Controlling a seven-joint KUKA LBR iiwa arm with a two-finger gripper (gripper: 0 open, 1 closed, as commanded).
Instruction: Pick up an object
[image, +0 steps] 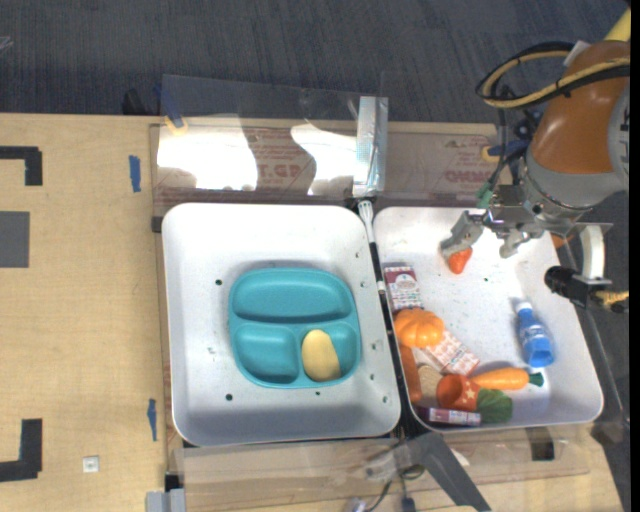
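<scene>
My gripper (487, 240) hangs over the back of the right bin (570, 405). Its two fingers are spread apart and open, with nothing between them. A small orange-red piece (458, 262) lies on the bin floor just under the left fingertip (462, 234), outside the gap. Further forward in the same bin are a red-and-white carton (402, 286), an orange pumpkin (418, 328), a blue bottle (534, 336), a carrot (500, 379), a red fruit (455, 390) and a green piece (494, 404).
The left bin (190, 300) holds a teal divided tray (290, 310) with a yellow oval fruit (320, 354) in its front right compartment. A clear panel (260, 150) stands behind the bins. The bin wall between the two bins (378, 300) runs front to back.
</scene>
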